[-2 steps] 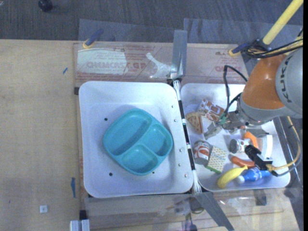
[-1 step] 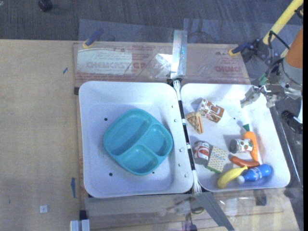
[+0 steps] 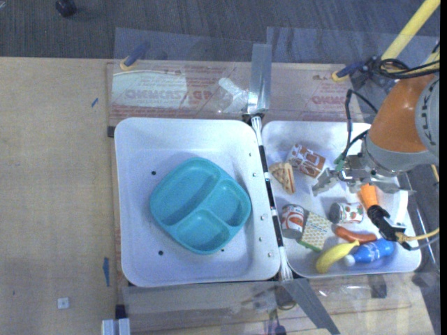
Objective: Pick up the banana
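Observation:
The yellow banana [image 3: 334,256] lies near the front edge of the right bin [image 3: 408,260], curved, with one end against a blue bottle [image 3: 374,251]. My gripper [image 3: 334,178] hangs over the middle of the right bin, well behind the banana and apart from it, just right of a toy sandwich wedge [image 3: 284,177]. Nothing shows in its grasp. The grey arm with its orange band [image 3: 401,121] comes in from the right.
Around the banana lie an orange carrot [image 3: 355,234], two small cans [image 3: 293,220] [image 3: 347,213], a speckled green square [image 3: 316,230] and a brown carton [image 3: 307,160]. A teal divided plate [image 3: 200,204] sits in the left bin [image 3: 133,145]. Cables trail at right.

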You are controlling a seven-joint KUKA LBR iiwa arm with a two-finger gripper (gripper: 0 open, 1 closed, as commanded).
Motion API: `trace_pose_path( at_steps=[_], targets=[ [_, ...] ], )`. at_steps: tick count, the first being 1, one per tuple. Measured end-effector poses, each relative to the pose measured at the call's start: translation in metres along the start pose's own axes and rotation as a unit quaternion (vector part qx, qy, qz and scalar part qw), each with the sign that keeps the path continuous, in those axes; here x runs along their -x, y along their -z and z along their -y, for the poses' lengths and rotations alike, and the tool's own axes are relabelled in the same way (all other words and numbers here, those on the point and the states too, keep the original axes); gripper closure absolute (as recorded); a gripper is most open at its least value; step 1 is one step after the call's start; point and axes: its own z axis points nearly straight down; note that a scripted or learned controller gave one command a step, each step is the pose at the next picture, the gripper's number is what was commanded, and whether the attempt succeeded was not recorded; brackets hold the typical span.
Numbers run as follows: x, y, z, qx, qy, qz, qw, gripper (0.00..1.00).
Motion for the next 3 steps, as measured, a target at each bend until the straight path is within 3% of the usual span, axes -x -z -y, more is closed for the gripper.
trace_pose_path(
  at_steps=[1,2,3],
  targets=[
    [-0.031,0.119,-0.058,0.002,0.045,0.001,0.999,0.0],
    [-0.055,0.027,-0.019,0.0,0.09,0.0,0.996,0.0],
    [-0.044,-0.004,0.057,0.0,0.184,-0.001,0.983,0.0]
  ],
)
